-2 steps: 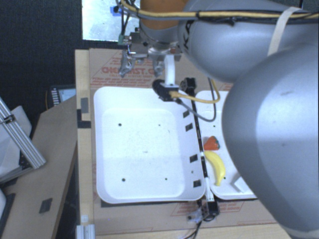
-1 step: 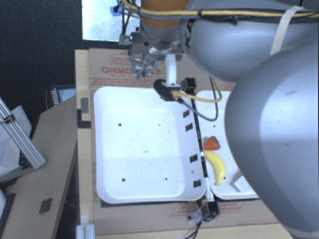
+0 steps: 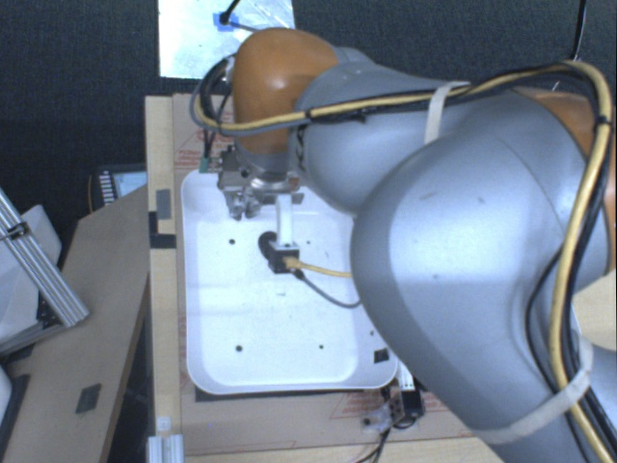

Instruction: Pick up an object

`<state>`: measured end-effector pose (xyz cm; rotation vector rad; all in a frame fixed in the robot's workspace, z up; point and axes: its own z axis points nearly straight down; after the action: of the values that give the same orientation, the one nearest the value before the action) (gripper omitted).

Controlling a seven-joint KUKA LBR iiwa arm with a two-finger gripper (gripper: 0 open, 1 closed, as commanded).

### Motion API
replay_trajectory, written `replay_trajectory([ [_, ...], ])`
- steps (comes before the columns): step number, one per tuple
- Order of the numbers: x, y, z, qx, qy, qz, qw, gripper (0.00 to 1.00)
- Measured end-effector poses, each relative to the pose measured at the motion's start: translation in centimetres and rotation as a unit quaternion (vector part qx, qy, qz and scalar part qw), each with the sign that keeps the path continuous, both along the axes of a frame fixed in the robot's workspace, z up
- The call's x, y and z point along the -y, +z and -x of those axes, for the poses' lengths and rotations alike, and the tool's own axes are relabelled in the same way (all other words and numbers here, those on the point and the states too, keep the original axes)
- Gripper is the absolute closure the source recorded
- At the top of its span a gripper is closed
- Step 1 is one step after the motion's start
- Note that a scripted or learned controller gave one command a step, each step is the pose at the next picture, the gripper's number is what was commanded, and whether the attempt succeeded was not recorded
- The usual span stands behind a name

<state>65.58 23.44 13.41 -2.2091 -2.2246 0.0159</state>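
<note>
My gripper [image 3: 258, 222] hangs over the far half of the left white bin [image 3: 217, 355], below the orange wrist band [image 3: 275, 75]. A small black part [image 3: 276, 254] sits at its lower end, close to the bin floor, with a yellow and a grey cable [image 3: 328, 278] running off to the right. Whether this black part belongs to the gripper or is a loose thing I cannot tell. The bulky grey arm [image 3: 463, 239] covers the right side of the bin and everything beyond it.
A few tiny dark dots mark the bin floor [image 3: 280, 345]. The wooden bench edge [image 3: 164, 287] runs along the left. A silver sheet [image 3: 207, 27] lies at the back, metal rails [image 3: 39, 268] stand at the far left, and connectors [image 3: 400, 408] lie by the front rim.
</note>
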Motion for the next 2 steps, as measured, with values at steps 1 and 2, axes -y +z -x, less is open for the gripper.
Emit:
replay_trajectory([
  [1,-0.01,2.14,-0.42,0.007,0.000,-0.0022,1.0000,1.00],
  [2,-0.01,2.10,-0.41,0.007,0.000,-0.0021,1.0000,0.00],
])
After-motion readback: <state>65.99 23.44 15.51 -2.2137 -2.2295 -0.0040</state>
